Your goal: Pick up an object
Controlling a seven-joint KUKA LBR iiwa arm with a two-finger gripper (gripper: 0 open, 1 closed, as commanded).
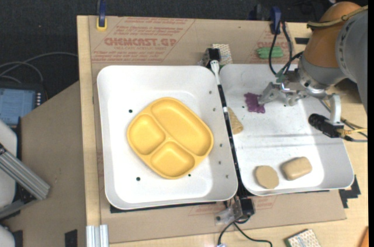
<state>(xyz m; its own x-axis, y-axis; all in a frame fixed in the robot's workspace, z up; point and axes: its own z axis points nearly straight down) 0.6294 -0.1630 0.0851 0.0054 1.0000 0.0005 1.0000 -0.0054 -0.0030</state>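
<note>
Gripper [286,93] is low over the far part of the right bin [280,138]. Can't tell whether it's released or clenched: the wrist covers it from above. Nothing visibly held.

Purple piece [253,103] lies on the bin floor just left of the gripper. It's near but apparently apart from it, though the gap is hard to judge at this slant. It's small and ragged, with no clear pointing end. Its longer extent seems to run far-left to near-right, not certain. It's flat or crumpled, can't say which.

The arm [327,47] comes in from the right, orange band showing, its upper part cut off by the frame edge.

- Tan wedge [235,122] sits at the bin's left wall, partly hidden by the divider rim.
- Two tan lumps lie near the bin's front edge, well apart from the gripper. One is round [267,177]. The oblong one [297,168] is just right of it, long axis roughly left-right.
- Green thing [269,53] lies on the bench behind the right bin, too blurred to identify.
- Left bin [117,94] holds a yellow tray [169,138] with three compartments, set at a diagonal.
</note>
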